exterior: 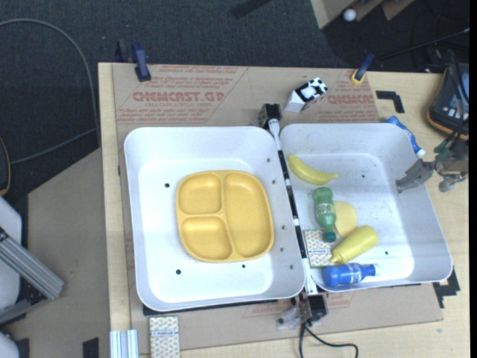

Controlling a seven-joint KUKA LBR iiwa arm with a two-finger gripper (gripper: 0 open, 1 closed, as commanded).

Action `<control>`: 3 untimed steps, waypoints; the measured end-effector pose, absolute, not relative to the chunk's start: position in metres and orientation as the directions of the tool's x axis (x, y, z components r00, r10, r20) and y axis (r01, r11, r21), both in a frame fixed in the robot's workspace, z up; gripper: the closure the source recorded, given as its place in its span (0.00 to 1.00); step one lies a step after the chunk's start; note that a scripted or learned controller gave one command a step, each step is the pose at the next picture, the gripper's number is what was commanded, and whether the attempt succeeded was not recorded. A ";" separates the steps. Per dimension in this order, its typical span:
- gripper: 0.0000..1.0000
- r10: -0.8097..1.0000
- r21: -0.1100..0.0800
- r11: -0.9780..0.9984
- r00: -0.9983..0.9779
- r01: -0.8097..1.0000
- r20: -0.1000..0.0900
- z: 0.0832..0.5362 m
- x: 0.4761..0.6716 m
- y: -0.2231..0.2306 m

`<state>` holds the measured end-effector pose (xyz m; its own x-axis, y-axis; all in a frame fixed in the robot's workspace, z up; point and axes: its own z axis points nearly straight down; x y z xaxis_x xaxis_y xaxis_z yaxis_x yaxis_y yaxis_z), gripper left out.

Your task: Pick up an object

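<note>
The right bin point(417, 259) holds a yellow banana point(311, 171) at its back left. In front of it a green bottle point(323, 212) lies over a pale yellow round piece point(344, 215). A yellow bottle point(355, 244) and a blue bottle point(347, 274) lie near the front left, with a small printed packet point(318, 247) beside them. My gripper point(428, 180) hangs over the bin's right rim, open, with nothing between its fingers. It is well apart from all the objects.
The left bin point(149, 200) holds a yellow divided plate point(223, 216). A black-and-white object point(308, 93) and clamps sit on the cardboard behind the bins. Another packet point(164, 334) lies on the bench in front. The right half of the right bin's floor is bare.
</note>
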<state>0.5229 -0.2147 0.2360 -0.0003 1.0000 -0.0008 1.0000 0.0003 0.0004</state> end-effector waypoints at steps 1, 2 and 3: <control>0.00 1.000 -0.001 0.001 -0.001 1.000 0.000 0.194 0.492 -0.140; 0.00 1.000 0.008 -0.001 0.001 1.000 -0.003 0.098 0.482 -0.099; 0.00 1.000 0.008 0.001 -0.001 1.000 -0.003 0.087 0.536 -0.096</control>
<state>0.5362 -0.0960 0.0869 -0.0005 1.0000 -0.0031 1.0000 0.0006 0.0085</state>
